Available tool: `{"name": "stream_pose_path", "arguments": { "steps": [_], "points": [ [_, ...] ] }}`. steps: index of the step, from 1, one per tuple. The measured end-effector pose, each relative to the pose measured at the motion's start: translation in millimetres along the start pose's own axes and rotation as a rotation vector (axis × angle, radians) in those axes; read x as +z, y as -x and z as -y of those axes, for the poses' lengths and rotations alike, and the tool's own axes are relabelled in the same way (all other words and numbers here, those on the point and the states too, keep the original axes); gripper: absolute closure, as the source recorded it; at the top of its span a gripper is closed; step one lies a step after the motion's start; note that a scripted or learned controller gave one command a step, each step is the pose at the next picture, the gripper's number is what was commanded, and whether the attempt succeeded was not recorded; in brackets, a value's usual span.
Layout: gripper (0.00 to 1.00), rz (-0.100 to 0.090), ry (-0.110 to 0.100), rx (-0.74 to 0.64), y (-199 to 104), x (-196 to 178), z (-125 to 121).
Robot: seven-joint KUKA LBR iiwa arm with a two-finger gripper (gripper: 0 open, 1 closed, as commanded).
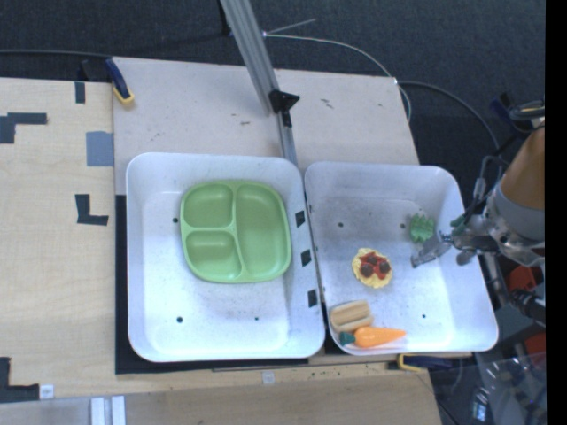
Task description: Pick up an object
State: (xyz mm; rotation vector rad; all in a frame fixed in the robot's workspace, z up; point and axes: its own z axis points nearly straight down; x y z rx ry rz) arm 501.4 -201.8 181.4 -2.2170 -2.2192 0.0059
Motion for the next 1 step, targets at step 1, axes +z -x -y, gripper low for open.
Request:
{"name": "stream_pose_path", "arguments": {
  "steps": [1],
  "points": [
    [0.0,0.0,0.0,0.0,0.5,43.6,1.8]
  ]
}}
